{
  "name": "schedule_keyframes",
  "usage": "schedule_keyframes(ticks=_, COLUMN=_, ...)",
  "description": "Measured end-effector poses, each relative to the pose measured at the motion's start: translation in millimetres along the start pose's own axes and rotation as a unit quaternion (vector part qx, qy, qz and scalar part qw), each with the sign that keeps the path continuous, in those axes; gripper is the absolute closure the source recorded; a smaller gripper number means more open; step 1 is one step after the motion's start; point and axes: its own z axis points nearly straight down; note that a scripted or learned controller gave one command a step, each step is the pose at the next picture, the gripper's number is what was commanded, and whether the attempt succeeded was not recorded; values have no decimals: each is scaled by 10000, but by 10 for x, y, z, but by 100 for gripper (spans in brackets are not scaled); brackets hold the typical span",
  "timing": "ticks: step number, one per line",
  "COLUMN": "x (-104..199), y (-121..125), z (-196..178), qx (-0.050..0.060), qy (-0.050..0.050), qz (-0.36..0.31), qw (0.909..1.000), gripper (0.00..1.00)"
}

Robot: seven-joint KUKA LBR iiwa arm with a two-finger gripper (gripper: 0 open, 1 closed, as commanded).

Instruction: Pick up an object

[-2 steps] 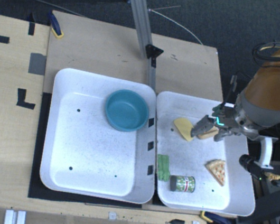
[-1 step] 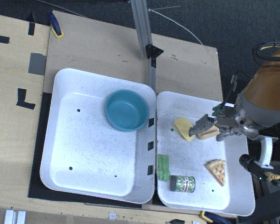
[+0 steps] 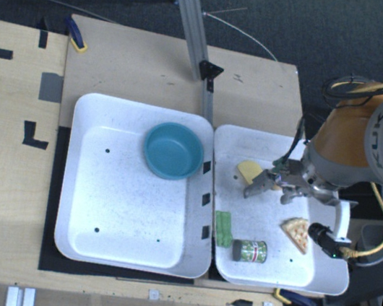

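Yellow wedge [image 3: 249, 171] sits at 9 o'clock of my gripper [image 3: 262, 187], prob. the target. Fingers spread, pinching nothing, w/ slice [image 3: 297, 233] at 4 o'clock.

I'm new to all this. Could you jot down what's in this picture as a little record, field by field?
left bin: holds a blue bowl near its far right corner
right bin: holds a yellow piece, green block, small can lying on its side, pizza-slice toy
gripper: over the right bin, beside the yellow piece
held: nothing visibly gripped
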Motion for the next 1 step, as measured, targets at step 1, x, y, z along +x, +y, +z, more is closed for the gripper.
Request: schedule_keyframes(ticks=1, x=-73, y=-64, z=498, qx=-1, qy=-2, qz=7, qw=10000, gripper=0)
